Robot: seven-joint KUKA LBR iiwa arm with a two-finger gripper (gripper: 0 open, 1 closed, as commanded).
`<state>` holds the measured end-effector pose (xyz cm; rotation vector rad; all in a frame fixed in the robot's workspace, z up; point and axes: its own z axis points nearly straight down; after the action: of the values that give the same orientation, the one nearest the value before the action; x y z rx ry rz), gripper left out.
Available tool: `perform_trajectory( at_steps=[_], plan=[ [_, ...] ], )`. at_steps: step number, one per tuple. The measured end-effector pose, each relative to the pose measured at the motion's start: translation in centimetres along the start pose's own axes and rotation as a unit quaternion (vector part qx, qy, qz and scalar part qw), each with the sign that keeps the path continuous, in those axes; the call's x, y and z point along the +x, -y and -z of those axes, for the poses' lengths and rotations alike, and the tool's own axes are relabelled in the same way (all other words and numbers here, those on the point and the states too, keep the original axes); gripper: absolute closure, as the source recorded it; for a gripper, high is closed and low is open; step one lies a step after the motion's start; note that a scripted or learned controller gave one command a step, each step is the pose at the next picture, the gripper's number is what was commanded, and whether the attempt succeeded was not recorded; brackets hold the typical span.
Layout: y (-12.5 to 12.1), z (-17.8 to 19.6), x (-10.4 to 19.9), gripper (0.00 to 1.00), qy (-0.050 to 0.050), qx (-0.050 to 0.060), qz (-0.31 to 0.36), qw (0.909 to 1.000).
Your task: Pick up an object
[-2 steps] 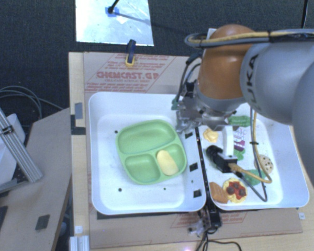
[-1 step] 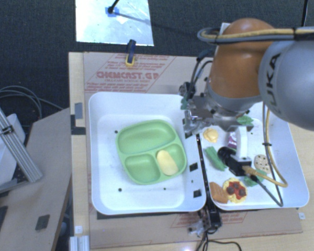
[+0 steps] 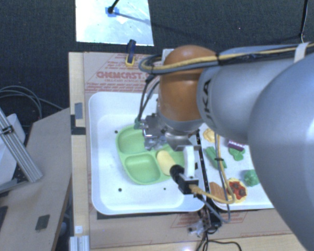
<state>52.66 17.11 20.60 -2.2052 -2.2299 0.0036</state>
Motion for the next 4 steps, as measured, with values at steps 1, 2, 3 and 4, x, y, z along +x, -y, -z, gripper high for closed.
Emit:
perform_trajectory(
  at_steps=[1,2,3,4],
  plan=[
    [-1.9,12.1,-1.7,1.00,-0.001,-0.009,-0.004,0.9999],
    [0.0,-2.9,-11.5,1.00,0.004,0.004,-0.010,0.9999],
    [3.8,-2.2,-6.2,1.00,0.000,-0.001,-0.002,1.0000],
    [1.5,-2.0,-12.3,1.00,0.002,-0.004,-0.008,1.0000]
  ],
)
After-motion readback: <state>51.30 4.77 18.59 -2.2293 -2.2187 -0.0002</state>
